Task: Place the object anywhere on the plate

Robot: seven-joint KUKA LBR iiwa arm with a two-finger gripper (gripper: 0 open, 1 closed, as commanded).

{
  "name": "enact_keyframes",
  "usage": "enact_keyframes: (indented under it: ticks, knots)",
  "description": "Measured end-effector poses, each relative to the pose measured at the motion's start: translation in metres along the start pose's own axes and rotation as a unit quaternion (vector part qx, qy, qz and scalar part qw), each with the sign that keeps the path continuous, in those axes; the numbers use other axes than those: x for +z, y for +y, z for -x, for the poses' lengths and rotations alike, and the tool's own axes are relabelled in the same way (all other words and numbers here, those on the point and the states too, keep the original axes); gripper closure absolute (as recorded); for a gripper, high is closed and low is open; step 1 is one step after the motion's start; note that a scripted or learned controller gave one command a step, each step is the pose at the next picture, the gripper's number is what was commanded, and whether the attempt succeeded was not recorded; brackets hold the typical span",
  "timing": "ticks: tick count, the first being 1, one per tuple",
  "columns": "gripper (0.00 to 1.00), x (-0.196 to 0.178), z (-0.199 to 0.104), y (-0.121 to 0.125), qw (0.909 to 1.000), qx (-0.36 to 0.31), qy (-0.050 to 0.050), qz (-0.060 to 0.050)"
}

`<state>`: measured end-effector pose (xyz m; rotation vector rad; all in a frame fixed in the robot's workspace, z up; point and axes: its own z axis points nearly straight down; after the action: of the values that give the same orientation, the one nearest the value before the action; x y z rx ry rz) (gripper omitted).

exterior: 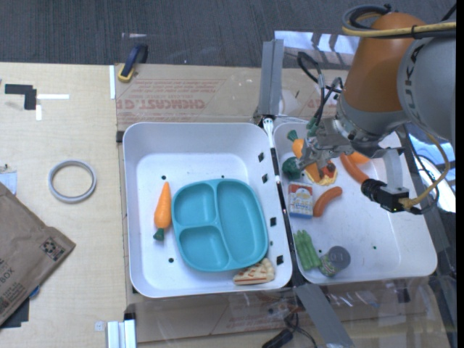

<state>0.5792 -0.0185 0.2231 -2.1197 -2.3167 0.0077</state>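
Two shallow white bins are seen side by side on a pale wooden table (65, 136), viewed from above at a slant. The grey and orange arm (395, 56) reaches in from the right and hangs over the upper left part of the right bin (406, 263).

The hand (317, 156) is lowered among a cluster of small toy foods. Its tips are lost against a yellow and orange item (320, 171) directly beneath it, so whether it is open, closed or gripping anything cannot be told. What that item is cannot be made out either.

Just left of the hand lies a dark green rounded piece (291, 167), and above that a small orange piece (298, 148). To the hand's right an orange carrot-like piece (354, 167) is partly covered by the arm's wrist. Below the hand a small printed carton (301, 199) stands beside a red-orange sausage (328, 199). Farther below, near the bin's front edge, lie a green vegetable (307, 249) and a grey can (336, 259).

Well to the left of the hand, in the left bin (138, 158), sits the teal three-compartment plate (220, 225). A carrot (162, 207) lies just beyond the plate's far side from the hand, and a waffle-like piece (255, 273) touches the plate's lower edge.

Far left on the table, a tape ring (72, 180) and a brown bag (25, 256), cut off by the frame edge, are seen.
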Motion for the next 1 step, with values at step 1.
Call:
enact_keyframes:
  ticks: [1]
  knots:
    - [1.00,0.0329,-0.0629,-0.0272,0.9984,0.056,0.001,0.000]
